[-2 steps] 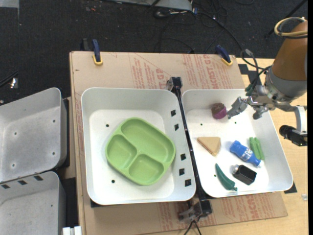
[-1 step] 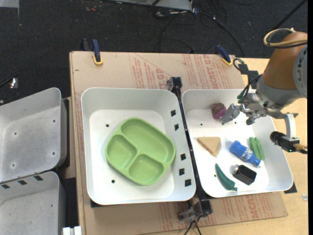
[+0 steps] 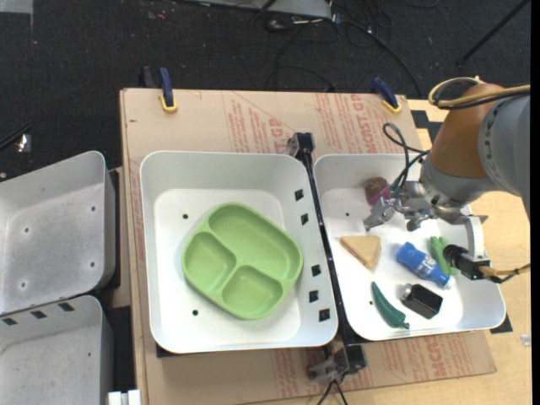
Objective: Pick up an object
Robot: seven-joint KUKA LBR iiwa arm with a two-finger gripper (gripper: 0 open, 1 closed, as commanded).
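Holding five items, right bin [image 3: 485, 319], one green tray [image 3: 243, 261], left bin [image 3: 160, 226]

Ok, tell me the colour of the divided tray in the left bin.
Light green; the divided tray shows clearly in the camera view.

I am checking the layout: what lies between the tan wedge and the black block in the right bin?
In the camera view, the blue bottle lies between the tan wedge and the black block.

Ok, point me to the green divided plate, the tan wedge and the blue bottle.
green divided plate [image 3: 242, 261]: camera view, on the ridge where its compartments meet.
tan wedge [image 3: 363, 250]: camera view, on the middle of its flat top face.
blue bottle [image 3: 419, 261]: camera view, on the middle of its blue body.
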